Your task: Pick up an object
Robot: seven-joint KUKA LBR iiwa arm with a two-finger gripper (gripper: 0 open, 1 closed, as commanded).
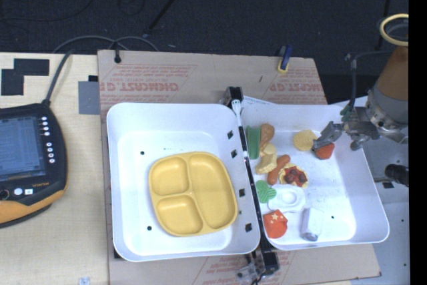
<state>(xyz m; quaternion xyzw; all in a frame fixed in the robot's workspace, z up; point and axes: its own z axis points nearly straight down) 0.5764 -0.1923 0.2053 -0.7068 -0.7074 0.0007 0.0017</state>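
Cardboard sheet (200,80) under both bins carries reversed, illegible red printing. Left white bin (127,143) holds a yellow divided plastic tray (192,193). Right white bin (363,210) holds toy food heaped toward its left wall. Grey two-finger gripper (327,141) sits at that bin's far right, fingers closed narrowly around a small red-orange rounded toy (325,151), just right of a yellow disc (305,140).
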